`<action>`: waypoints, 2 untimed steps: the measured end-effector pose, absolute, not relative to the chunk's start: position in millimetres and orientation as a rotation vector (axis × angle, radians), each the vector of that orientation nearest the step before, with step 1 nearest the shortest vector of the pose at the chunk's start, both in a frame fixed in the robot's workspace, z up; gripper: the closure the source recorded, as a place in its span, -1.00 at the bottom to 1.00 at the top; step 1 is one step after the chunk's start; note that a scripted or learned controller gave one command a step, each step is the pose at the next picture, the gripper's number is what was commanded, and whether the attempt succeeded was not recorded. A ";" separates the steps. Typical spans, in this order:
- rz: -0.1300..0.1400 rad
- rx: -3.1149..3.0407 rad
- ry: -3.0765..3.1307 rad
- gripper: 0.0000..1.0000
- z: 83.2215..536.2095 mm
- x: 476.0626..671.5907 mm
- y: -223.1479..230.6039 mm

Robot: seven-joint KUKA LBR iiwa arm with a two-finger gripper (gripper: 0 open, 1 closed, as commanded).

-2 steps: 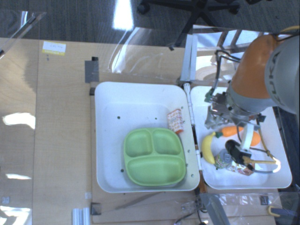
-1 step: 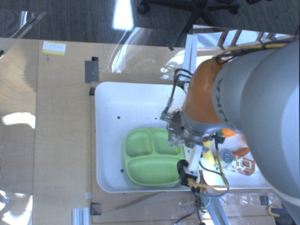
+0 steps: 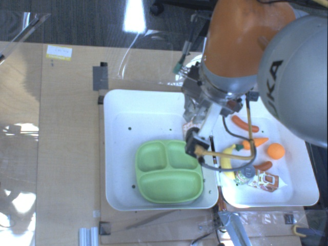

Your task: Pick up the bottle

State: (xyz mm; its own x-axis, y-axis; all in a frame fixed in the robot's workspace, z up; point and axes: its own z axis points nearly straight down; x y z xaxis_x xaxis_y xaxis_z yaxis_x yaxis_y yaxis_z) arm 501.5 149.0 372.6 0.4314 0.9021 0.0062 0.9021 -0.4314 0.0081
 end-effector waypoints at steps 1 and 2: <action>0.015 2.239 2.193 1.00 436.6 540.4 119.3; 0.002 2.041 2.387 1.00 288.5 498.0 163.5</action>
